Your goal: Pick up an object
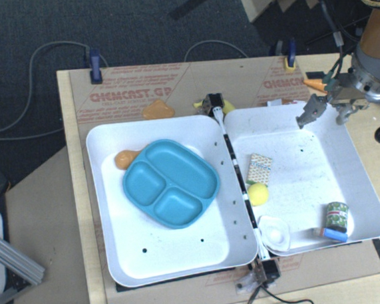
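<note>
1. The gripper (325, 113) hangs over the far right corner of the right bin (352, 166), its two fingers (309, 115) spread apart and released, with nothing between them.
2. Behind it the grey arm (374, 63) comes in from the upper right edge of the view.
3. Below the gripper the floor of the right bin is bare white with a few dark specks.
4. Nearer the bin's left wall lies a small patterned packet (259, 168), tilted, well apart from the gripper.
5. Just below the packet sits a yellow ball (258, 193), close against the divider between the bins.
6. In the near left corner of the right bin rests a clear, whitish cup-like object (275, 232).
7. Toward the near right corner stands a small green-labelled can (337, 216), with a blue piece (334, 234) touching its near side.
8. The left bin (118, 242) holds a blue divided plate (171, 182) with three compartments, lying flat in the middle.
9. An orange object (126, 159) peeks out at the plate's far left edge, partly hidden by it.
10. On the bench (170, 83) beyond the bins lie an orange piece (158, 109) and a yellow-and-black item (213, 103) near the divider's far end.
11. Two blue clamps (94, 65) grip the bench's far edge.
</note>
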`<state>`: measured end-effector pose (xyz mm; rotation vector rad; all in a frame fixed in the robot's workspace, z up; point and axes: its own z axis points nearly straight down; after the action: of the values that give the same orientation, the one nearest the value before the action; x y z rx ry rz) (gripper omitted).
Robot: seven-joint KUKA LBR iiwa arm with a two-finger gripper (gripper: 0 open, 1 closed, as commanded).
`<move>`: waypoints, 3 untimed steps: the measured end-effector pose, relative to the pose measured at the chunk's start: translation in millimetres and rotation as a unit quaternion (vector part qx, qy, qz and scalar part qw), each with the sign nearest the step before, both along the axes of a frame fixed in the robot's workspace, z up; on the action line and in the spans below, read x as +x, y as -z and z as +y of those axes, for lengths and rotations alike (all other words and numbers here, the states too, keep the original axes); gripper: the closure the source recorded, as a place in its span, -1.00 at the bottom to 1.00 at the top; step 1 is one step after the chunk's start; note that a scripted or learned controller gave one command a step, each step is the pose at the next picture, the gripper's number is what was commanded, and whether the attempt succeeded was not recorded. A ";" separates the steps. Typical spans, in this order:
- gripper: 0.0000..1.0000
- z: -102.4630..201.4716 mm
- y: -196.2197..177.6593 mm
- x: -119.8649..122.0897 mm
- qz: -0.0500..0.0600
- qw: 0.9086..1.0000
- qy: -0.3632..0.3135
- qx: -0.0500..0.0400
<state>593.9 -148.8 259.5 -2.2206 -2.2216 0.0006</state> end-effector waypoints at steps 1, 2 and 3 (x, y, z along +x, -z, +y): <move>-1.00 -79.4 104.5 69.2 -0.002 1.000 0.002 -0.002; -1.00 -59.6 58.4 -74.7 0.002 1.000 0.003 0.001; -1.00 -70.4 151.9 -111.4 0.005 1.000 0.002 0.002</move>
<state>482.4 -219.2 107.6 -2.2180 -2.2102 0.0084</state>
